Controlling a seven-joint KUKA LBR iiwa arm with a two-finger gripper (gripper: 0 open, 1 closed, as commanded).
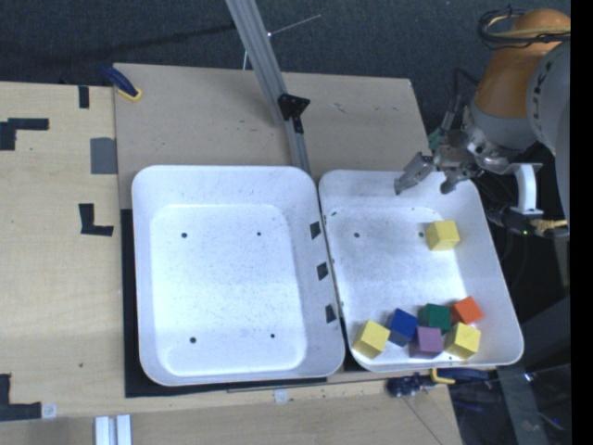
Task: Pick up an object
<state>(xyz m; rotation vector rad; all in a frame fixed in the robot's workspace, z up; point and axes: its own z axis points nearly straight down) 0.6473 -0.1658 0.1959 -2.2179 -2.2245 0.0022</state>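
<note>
Hovering with gripper (428, 176) spread and holding nothing above right bin (389, 248), likely lining up on yellow cube (442, 235).

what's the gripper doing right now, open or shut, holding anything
gripper: open, fingers spread, holding nothing, above the far edge of the right bin.

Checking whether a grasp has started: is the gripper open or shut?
Open. The gripper hangs over the right bin's top edge with its two fingers spread apart, nothing between them.
</note>
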